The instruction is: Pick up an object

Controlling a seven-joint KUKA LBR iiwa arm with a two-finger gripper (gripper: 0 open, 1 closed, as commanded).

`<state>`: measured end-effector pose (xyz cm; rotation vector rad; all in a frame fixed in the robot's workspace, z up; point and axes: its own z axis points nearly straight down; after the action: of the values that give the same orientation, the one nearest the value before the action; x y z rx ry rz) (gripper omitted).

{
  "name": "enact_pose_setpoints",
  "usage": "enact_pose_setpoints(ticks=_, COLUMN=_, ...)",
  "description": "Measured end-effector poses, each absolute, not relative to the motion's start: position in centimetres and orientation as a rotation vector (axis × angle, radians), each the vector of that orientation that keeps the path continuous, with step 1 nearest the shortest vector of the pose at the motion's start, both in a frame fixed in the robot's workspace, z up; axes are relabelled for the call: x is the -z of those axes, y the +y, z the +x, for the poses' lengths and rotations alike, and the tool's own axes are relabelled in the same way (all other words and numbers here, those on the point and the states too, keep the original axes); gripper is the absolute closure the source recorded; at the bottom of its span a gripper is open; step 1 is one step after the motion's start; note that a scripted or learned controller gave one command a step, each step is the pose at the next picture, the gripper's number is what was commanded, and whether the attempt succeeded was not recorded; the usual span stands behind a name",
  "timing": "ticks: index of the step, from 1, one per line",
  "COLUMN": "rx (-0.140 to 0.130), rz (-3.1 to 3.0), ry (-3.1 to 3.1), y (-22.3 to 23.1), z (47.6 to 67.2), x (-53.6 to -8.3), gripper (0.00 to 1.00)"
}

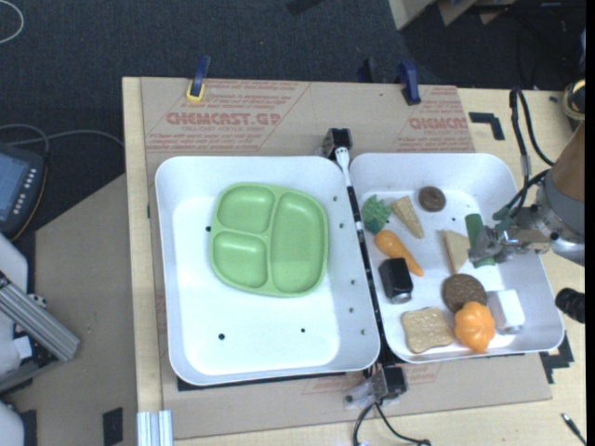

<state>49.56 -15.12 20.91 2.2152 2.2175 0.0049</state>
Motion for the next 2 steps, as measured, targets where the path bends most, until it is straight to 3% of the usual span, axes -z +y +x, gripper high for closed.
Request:
enact_pose_setpoints(ticks=1, rx=-0.003, rz=2.217, ry=2.219, y=-15.1, z=49.7, x=-22.6, gripper=1.00)
enact_pose_setpoints(ticks=2, rx=-0.004, rz=2.213, ry=2.227, y=-10.6, z=52.5, x=-22.0, gripper=1.00)
